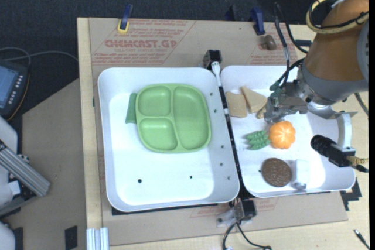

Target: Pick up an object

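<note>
The right bin (328, 181) holds several objects. An orange fruit (282, 134) lies near its middle, with a small green spiky toy (256, 139) touching its left side. A round brown cookie (276, 172) sits toward the front. Two tan wedge-shaped slices (244, 102) lie at the back left of the bin. My gripper (275, 113) hangs low over the bin, just behind and above the orange, to the right of the slices. Nothing visibly sits in its grasp.
The left bin (117, 143) carries a green divided plate (172, 117). A raised rim with screws (225, 120) separates the two bins. The arm's grey and orange body (337, 50) covers the right bin's back right. A black fitting (331, 151) juts over its right edge.
</note>
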`<state>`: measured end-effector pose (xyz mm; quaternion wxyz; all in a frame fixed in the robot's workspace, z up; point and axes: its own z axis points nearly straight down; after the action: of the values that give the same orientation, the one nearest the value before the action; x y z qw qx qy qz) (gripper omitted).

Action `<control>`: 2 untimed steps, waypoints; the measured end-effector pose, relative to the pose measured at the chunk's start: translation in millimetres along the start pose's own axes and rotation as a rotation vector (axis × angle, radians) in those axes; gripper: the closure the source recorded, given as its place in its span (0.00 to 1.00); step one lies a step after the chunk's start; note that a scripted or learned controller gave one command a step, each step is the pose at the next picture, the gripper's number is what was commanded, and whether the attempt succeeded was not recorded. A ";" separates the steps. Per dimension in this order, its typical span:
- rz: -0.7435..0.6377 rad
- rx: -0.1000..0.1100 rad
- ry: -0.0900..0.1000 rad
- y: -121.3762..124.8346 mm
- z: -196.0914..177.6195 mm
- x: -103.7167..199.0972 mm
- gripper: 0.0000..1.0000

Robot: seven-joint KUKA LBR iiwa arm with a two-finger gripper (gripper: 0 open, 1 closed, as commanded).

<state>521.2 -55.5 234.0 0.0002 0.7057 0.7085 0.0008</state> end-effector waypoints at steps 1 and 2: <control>0.003 -0.001 -0.002 2.1 -0.6 -6.4 1.00; 0.004 0.001 -0.001 1.0 -0.7 -5.6 1.00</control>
<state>522.1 -61.1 234.6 0.0003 0.7071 0.7072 0.0003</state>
